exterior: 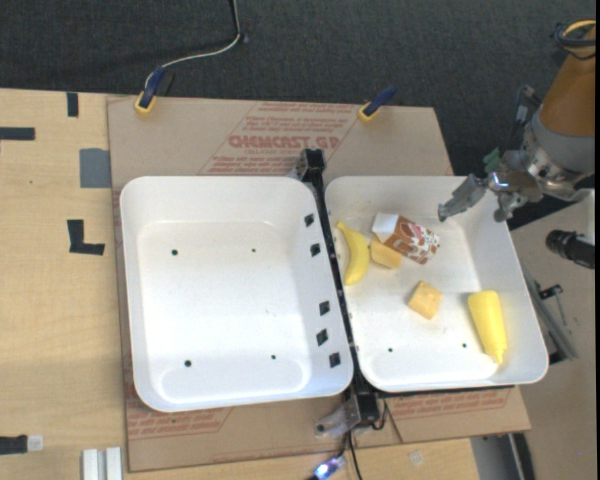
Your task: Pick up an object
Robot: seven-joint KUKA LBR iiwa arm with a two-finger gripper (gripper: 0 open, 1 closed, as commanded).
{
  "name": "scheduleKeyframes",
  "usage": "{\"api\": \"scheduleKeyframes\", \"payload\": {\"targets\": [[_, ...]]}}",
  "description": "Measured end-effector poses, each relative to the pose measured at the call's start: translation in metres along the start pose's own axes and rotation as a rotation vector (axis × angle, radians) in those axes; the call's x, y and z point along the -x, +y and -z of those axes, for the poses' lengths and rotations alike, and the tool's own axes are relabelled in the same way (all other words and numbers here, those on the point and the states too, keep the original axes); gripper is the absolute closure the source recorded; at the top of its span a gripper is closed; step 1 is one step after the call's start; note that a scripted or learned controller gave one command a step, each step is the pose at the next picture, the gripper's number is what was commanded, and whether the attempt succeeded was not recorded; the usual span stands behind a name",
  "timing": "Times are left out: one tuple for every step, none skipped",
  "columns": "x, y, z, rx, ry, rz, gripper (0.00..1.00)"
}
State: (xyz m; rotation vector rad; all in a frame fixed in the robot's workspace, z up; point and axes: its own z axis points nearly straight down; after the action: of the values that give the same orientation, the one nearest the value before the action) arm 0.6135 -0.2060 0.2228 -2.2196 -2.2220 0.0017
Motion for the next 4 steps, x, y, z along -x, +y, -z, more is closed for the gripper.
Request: {"api": "scheduleKeyframes", "payload": {"targets": [[-0.078,-0.045,-0.142,-0.01,0.004,0.004,0.0],[-0.097,0.007,-0.137,0.005,-0.013,0.0,0.0],[-0.102,0.039,-0.139,-0.017,-0.016,-0.008,0.0],[-0.106,0.039,-0.129,-0.012,-0.008,-0.007,1.0]]}}
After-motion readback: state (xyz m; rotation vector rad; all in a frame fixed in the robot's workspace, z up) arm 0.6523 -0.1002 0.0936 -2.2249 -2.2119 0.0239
